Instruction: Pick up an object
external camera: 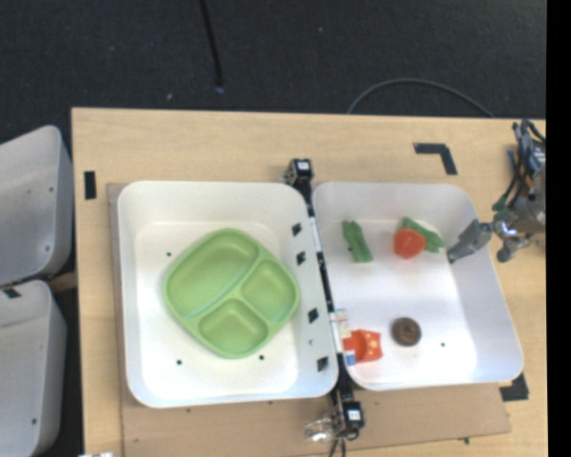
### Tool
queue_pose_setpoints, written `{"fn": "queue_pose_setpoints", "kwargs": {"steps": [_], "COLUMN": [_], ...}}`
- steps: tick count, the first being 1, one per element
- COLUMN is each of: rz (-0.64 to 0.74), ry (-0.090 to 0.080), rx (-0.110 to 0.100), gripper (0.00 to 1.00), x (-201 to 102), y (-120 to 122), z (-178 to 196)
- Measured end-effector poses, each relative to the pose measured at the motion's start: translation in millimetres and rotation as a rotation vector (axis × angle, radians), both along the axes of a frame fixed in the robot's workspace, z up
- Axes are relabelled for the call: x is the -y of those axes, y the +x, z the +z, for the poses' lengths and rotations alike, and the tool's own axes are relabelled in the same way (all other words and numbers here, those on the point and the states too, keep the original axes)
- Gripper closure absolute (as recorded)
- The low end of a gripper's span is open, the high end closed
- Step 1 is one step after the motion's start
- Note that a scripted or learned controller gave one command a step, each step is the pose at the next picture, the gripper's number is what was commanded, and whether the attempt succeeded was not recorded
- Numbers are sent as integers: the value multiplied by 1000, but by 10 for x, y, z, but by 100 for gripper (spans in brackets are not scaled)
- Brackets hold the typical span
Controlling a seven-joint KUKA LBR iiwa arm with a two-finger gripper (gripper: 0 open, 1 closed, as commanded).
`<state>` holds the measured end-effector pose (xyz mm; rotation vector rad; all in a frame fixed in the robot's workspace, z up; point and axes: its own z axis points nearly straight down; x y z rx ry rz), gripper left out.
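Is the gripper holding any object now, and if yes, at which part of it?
Nothing is held. The gripper is at the right bin's right edge, apart from the tomato.

Your candidates sit in right bin [476, 350]. Green oblong piece [357, 241] lies flat, far left. Red round fruit with green leaf top [411, 241] lies right of it, far side. Brown round disc [405, 330] sits flat, near centre. Red-orange carton [364, 347] lies at near-left corner, against bin wall.
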<state>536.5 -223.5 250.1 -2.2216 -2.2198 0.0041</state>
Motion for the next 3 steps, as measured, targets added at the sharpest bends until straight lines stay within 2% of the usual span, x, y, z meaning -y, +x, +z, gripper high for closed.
{"fn": "queue_pose_setpoints", "kwargs": {"steps": [2, 3], "rz": [-1, -3], "ry": [0, -2], "rx": [1, 6], "gripper": [0, 100], "x": [-74, -62], "y": [-20, -7], "z": [-936, -805]}}
